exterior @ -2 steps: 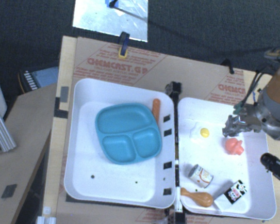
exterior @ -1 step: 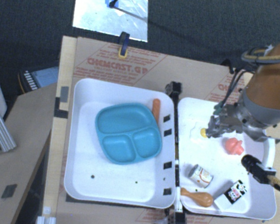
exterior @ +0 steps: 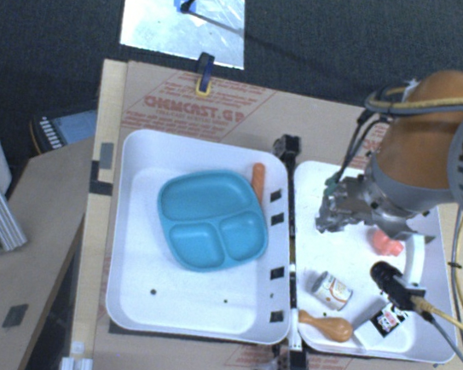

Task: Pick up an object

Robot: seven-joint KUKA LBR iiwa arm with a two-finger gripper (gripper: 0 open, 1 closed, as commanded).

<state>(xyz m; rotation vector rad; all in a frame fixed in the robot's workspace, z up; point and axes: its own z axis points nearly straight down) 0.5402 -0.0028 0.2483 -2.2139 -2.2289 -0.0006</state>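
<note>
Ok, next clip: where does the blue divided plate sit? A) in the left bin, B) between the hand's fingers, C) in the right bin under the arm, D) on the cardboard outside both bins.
A: the blue divided plate lies flat on the floor of the left bin, with the arm over the right bin.

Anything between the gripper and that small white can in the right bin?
No. In the camera view, only bare white bin floor lies between the gripper and the small can; the pink object sits off to the side.
</note>
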